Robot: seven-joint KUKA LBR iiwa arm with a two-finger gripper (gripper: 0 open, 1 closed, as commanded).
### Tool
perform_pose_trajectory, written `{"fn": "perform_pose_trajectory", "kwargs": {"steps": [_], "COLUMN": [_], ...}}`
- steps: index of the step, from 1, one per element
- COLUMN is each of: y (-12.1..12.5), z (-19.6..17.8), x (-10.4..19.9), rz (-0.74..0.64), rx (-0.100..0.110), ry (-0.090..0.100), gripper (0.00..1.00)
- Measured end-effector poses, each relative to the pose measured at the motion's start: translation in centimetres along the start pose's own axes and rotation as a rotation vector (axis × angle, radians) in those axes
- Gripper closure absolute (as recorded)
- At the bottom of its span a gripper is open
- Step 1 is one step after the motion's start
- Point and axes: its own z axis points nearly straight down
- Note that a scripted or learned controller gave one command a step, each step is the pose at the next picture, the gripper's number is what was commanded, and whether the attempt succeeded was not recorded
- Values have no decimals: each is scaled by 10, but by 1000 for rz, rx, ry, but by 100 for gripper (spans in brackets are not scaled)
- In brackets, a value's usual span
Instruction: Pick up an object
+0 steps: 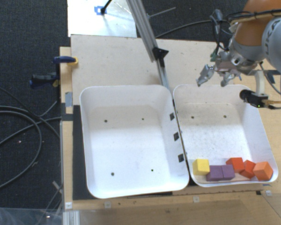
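Hovering at 12 o'clock over the right bin, gripper spread wide, holding nothing. Blocks sit bunched at the 6 o'clock wall: yellow block, purple block, orange blocks. Likely staging for descent.

The arm is showing a smooth grey shell, with a rounded orange band sitting at twelve o'clock of the wrist. Black cables are looping along its nine o'clock side. The gripper is wearing pale metallic fingers under a cluttered grey wrist block with dark fittings.
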Motion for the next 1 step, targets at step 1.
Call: {"fn": "perform_pose_trajectory", "kwargs": {"steps": [1], "y": [-22], "z": [103], "x": [-15], "rz": [7], "rx": [6], "ry": [0], "gripper": [0]}}
